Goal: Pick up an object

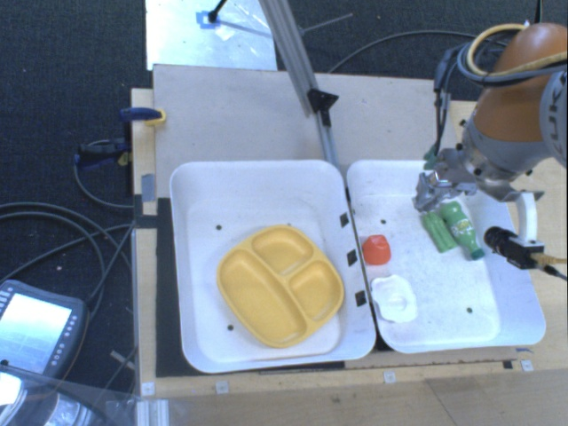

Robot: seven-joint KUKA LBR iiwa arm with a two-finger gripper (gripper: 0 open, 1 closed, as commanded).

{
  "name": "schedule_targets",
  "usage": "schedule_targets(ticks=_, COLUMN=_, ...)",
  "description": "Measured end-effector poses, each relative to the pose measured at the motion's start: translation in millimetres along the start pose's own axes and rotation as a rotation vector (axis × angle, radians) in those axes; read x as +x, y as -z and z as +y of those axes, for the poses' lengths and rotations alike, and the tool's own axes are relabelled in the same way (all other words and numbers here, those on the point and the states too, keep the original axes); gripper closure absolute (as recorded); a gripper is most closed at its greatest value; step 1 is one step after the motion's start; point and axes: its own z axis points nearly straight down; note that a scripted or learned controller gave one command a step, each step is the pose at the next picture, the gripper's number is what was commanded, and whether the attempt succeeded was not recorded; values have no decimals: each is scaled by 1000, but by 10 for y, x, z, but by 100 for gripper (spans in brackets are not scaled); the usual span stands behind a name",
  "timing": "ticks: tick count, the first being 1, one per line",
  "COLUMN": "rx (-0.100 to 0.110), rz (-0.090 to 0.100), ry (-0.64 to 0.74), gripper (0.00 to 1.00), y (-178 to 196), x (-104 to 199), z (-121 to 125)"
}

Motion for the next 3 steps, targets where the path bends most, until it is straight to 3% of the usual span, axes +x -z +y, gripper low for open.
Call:
schedule_targets(ticks=2, rx=0, rz=1, ry=1, gripper=100, y=-179, x=999, z=-218)
schedule_targets(ticks=3, rx=-1, rz=2, ry=2, gripper=100, y=-91, x=1494, z=-334)
